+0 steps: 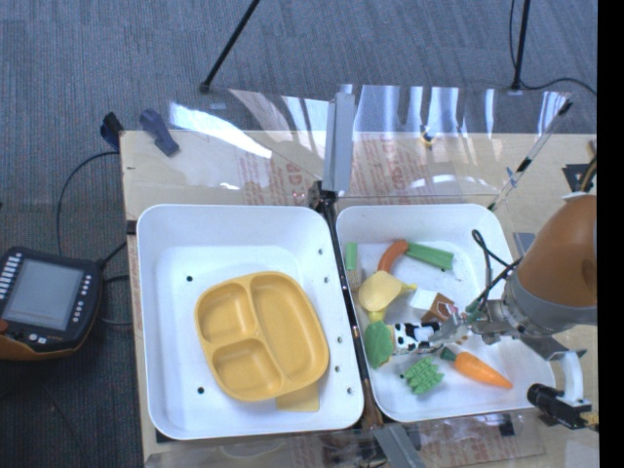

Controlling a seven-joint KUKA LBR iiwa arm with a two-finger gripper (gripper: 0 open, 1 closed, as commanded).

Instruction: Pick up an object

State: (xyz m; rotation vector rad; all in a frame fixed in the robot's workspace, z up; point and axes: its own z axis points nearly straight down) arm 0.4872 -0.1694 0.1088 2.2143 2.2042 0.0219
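**End effector low in the right bin among the toy food**

The grey arm (556,271) reaches in from the right, its orange band showing above the wrist, and its end effector (456,331) sits low inside the right bin (487,220). Whether it is spread wide, pinched narrow or gripping anything cannot be told: the tip is small and merges with the clutter around it.

The objects to pick lie together in that right bin. Just beside the tip of the end effector is a black-and-white cow-patterned toy (413,335), with a brown and white piece (438,307) just above it. An orange carrot (481,369) lies close below the tip, pointing toward the bin's lower right corner. A spiky green piece (422,375) rests near the bin's front wall, and a green leaf-shaped piece (376,343) lies at the left side next to the cow toy. Further back are a yellow piece (378,290), a curved orange-red piece (392,253) and a green stalk (430,255).

The left bin (161,227) holds a yellow divided tray (261,334) with three compartments. Both bins sit side by side on the bench (224,169). A handheld control pendant (44,300) lies on the floor left of the bench.
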